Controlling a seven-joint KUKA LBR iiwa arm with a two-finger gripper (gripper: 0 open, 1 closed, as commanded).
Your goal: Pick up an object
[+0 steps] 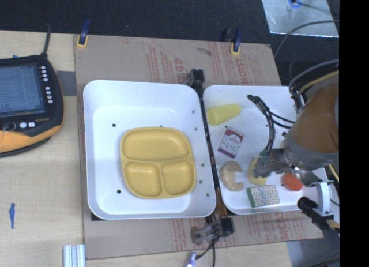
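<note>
The right bin [277, 96] holds several small items. A pale yellow banana-shaped piece [223, 113] lies at its far left, with a small red and white box [231, 142] below it. A beige croissant-shaped piece [232, 175] and a green patterned block [263, 195] sit near the front. A red-orange item [292, 181] lies at the right, partly under the arm. My gripper [262, 166] is low in this bin, right over a small yellow object [254, 173] that it partly hides.
The left bin [104, 101] holds a yellow three-compartment plate [157, 161]. A tablet pendant [26, 101] lies on the bench at the far left. Cables [266, 119] arc over the right bin. The arm's body [317, 127] covers the bin's right side.
</note>
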